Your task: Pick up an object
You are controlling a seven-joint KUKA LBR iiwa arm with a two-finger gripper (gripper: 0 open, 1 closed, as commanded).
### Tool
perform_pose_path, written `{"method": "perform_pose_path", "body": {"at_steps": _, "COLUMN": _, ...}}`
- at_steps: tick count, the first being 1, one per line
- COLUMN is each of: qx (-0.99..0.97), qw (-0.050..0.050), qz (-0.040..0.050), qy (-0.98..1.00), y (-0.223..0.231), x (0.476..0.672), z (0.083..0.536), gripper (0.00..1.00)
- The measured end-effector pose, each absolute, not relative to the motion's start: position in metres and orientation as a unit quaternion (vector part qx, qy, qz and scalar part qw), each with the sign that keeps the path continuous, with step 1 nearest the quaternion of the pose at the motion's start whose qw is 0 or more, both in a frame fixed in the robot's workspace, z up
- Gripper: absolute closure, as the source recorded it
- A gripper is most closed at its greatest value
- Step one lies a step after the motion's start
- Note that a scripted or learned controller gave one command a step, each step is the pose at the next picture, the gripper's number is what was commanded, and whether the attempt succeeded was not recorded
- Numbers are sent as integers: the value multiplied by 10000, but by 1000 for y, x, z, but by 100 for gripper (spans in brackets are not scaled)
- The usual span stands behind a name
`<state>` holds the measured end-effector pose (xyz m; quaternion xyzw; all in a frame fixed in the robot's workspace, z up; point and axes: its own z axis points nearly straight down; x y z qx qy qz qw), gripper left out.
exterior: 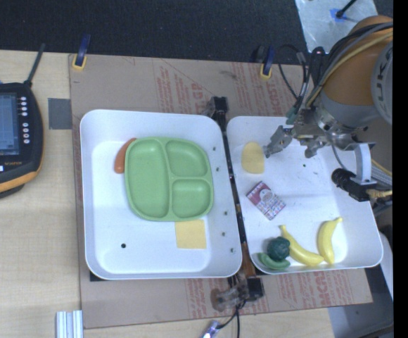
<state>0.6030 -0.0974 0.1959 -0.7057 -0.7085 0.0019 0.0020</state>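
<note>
Objects lie in the right bin [359, 259]: a yellow block [253, 158] near its upper left, a packet [266, 200] mid-bin, two bananas [304, 250] and a green piece [277, 252] along the front. Fingers of the gripper [288, 138] hang spread and hold nothing, just right of the block. Left bin [98, 252] holds a green tray [169, 179].

The arm [355, 62] enters from the upper right of the frame, its grey body and orange band bulking large near the right edge. It bends down and leftward toward the upper right of centre. The gripper [280, 141] hangs at its end, pointing down and to the left, its dark fingers [274, 145] set slightly apart with nothing between them.
</note>
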Motion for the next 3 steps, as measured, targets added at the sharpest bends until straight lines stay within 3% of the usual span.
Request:
{"method": "perform_pose_path", "body": {"at_steps": 1, "qx": -7052, "qw": 17, "qz": 21, "qy": -7090, "y": -74, "x": 578, "z": 191, "gripper": 0}}
{"method": "perform_pose_path", "body": {"at_steps": 2, "qx": -7059, "qw": -9, "qz": -6, "qy": -7083, "y": -96, "x": 557, "z": 95, "gripper": 0}}
{"method": "perform_pose_path", "body": {"at_steps": 3, "qx": -7039, "qw": -10, "qz": -5, "qy": -7103, "y": -96, "x": 558, "z": 106, "gripper": 100}}
